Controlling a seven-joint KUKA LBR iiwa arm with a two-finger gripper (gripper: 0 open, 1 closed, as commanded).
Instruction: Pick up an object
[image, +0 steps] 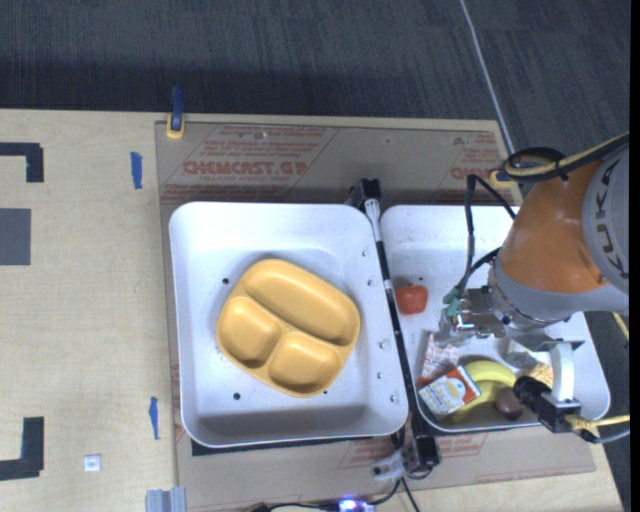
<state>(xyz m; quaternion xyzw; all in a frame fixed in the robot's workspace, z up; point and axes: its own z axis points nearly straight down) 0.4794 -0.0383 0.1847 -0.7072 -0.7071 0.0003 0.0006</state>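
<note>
A: Where was the arm (560, 240)?
B: Reaching in from the right, low over the right bin (420, 232). Its hand (478, 322) hung above the clutter at that bin's near end.
A: Open or closed?
B: I couldn't tell; the wrist hid the fingers, and nothing showed between them.
A: What lay in that bin?
B: A banana (490, 376) near the front wall, a packet (446, 390) just left of it, a dark round thing (509, 404) touching the banana's right end, and a small red piece (410, 297) alone farther back, by the left wall.
A: And the left bin (200, 300)?
B: A yellow tray (288, 326) with three hollows, lying in the middle on the counter's (80, 300) side
</note>
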